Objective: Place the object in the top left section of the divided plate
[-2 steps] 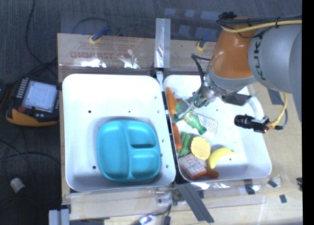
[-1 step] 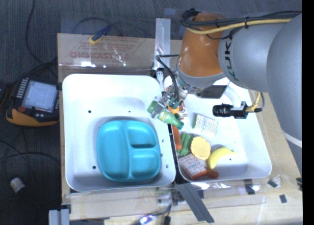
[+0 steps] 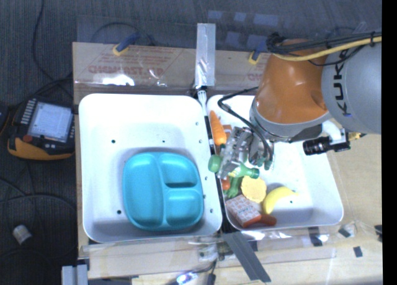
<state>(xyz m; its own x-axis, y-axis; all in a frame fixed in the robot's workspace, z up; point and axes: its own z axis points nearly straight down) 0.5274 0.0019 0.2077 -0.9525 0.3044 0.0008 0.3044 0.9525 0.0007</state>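
A blue divided plate lies in the left bin, toward its front, with nothing on it. My gripper hangs low over the left side of the right bin, just above a cluster of toy food. Under and around it lie a carrot, a green bottle-like piece, a lemon half, a banana and a red-and-white packet. The metal fingers point down at the green piece; whether anything sits between them is hidden.
The left bin's white floor lies bare behind the plate. The wall between the two bins runs right beside the gripper. A handheld controller lies off the bench at the far left.
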